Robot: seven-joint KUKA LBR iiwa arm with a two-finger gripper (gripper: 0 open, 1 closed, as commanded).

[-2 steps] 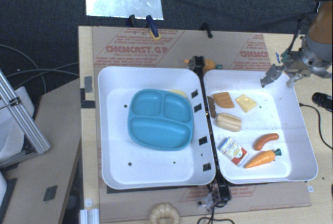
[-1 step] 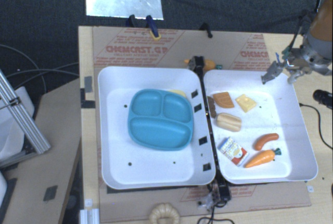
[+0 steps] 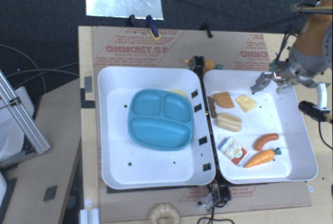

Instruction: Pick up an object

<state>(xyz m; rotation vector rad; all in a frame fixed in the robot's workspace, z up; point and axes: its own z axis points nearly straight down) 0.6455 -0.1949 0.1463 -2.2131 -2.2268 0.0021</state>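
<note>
The right bin holds several toy foods: a brown toast slice, a yellow cheese wedge, a tan bread roll, a red sausage, an orange carrot and a small red-and-white carton. My gripper hangs over the bin's far edge, just up and right of the cheese wedge. It is open, with nothing between its fingers.
The left bin carries a blue divided plate, with a yellow item peeking out behind it. A black divider runs between the bins. A beige ring lies at the bench's front edge.
</note>
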